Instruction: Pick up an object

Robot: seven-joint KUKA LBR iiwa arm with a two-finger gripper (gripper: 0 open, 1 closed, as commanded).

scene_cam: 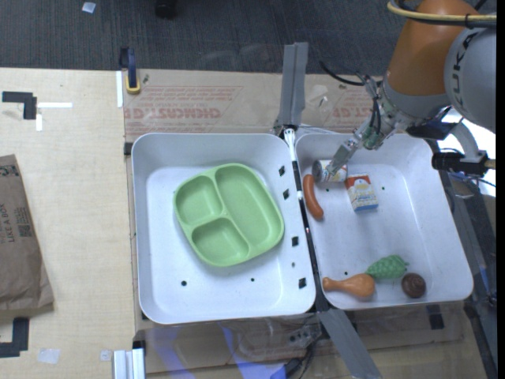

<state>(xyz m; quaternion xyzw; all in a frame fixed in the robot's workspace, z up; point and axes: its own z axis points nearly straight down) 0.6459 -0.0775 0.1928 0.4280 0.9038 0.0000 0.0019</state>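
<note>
My gripper (325,170) reaches down into the back left part of the right bin (442,235) from the arm at the upper right. Its tip sits just above the top end of an orange-red sausage (313,198), which lies along the bin's left wall. A small white carton (362,193) with red and blue print lies just right of the gripper tip. Near the bin's front lie an orange gourd-shaped toy (351,286), a green knobbly object (387,268) and a dark brown ball (413,285).
The left bin (150,212) holds a light green divided plate (229,213). A grey divider bar (293,85) runs between the bins at the back. A brown paper bag (20,235) lies on the bench at far left.
</note>
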